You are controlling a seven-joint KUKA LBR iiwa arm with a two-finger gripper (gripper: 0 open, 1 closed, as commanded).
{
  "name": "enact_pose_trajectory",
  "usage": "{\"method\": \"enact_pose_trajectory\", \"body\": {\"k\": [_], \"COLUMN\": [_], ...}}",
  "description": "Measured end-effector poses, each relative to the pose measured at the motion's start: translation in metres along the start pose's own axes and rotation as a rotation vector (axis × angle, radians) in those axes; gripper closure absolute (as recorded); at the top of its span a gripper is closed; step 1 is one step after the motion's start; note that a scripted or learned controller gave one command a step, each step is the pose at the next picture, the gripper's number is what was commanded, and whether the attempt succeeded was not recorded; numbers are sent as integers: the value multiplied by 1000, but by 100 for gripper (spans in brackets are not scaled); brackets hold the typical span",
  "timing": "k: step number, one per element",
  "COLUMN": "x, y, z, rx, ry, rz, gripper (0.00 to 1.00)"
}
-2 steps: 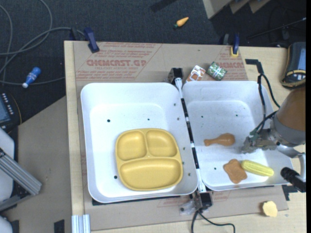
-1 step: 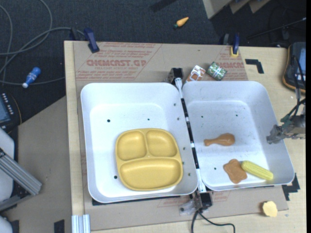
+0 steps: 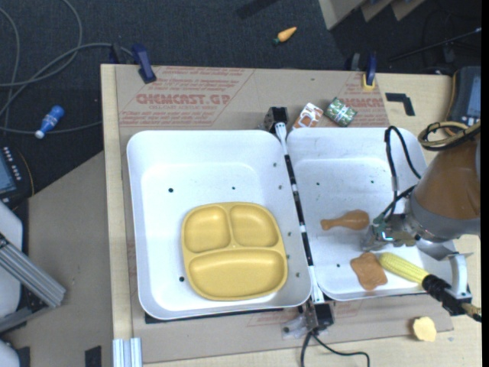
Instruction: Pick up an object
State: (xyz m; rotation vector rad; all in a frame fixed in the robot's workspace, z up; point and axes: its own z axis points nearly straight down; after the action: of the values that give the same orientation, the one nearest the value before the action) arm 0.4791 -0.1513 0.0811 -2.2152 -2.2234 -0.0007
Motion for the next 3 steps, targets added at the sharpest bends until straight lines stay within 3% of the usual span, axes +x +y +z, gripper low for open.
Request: {"method": "enact_pose_trajectory", "body": {"k": [1, 3], "x": [-3, -28], "y": [1, 0], "z": [-13, -3], "rx": [-5, -3], "ry": [-4, -4], "rz": [4, 4], "gripper": [100, 100]}}
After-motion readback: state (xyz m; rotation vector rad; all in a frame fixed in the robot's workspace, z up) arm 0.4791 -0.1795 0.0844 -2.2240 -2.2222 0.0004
